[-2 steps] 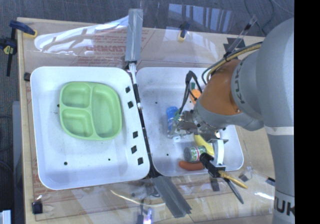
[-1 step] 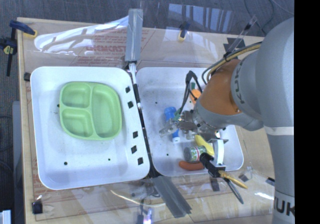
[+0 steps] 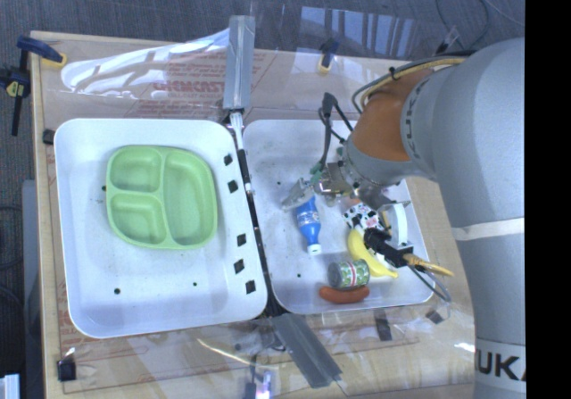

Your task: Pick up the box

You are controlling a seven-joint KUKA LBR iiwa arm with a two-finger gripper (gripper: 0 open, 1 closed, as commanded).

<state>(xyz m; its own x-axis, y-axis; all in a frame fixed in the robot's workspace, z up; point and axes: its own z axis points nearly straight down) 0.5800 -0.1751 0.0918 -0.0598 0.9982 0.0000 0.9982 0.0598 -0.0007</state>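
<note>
The box looks like a small white carton with black patches. It lies in the right bin and is partly hidden under the arm's wrist. My gripper hangs low over the middle of the right bin, left of the box and just above the cap end of a blue bottle. I see nothing held in it.
A yellow banana, a green can and a red sausage lie along the right bin's front edge. A green divided plate sits in the left bin. The grey arm covers the right bin's right side.
</note>
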